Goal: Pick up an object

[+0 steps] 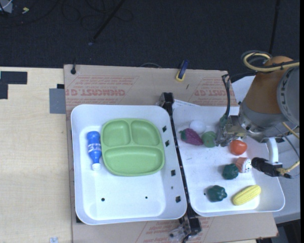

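In the right bin (202,186) lie several toy foods: a purple eggplant (191,136), a white egg (197,126), a pale green piece (209,139), a red tomato (237,147), a dark green piece (230,171), a small orange-and-white piece (243,164), a green pepper (216,193) and a yellow corn cob (246,195). My gripper (223,135) hangs low at the bin's upper middle, between the pale green piece and the tomato. The wrist hides the fingertips.
The left bin (121,201) holds a green divided plate (132,147) and a blue bottle (93,149) lying beside it. A black divider (173,151) separates the bins. The arm's grey and orange body (268,95) overhangs the right bin's far right corner.
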`<state>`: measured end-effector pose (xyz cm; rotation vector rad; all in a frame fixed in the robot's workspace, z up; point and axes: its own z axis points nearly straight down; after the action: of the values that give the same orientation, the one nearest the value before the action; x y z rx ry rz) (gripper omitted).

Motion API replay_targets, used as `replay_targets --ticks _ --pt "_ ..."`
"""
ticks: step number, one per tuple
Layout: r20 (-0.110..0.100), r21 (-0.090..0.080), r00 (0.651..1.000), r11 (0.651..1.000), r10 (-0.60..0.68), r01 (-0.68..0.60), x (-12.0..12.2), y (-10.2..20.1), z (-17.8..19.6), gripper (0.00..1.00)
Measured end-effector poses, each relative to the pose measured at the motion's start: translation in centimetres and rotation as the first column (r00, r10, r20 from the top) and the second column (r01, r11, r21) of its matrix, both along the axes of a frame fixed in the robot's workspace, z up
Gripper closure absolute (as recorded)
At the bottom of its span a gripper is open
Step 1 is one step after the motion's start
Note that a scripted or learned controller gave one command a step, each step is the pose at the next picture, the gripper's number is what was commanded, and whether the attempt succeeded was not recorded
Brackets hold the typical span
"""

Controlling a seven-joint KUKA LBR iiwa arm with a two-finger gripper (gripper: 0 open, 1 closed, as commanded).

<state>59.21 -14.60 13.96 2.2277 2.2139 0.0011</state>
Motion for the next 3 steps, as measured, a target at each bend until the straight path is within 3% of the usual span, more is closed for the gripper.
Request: replay_targets --ticks 2,3 --pt "0.001 0.0 1.0 1.0 0.006 -0.006 0.3 -0.3 9.1 1.0" --pt "-0.001 0.002 1.0 1.0 0.011 -0.011 1.4 4.9 10.0 1.0"
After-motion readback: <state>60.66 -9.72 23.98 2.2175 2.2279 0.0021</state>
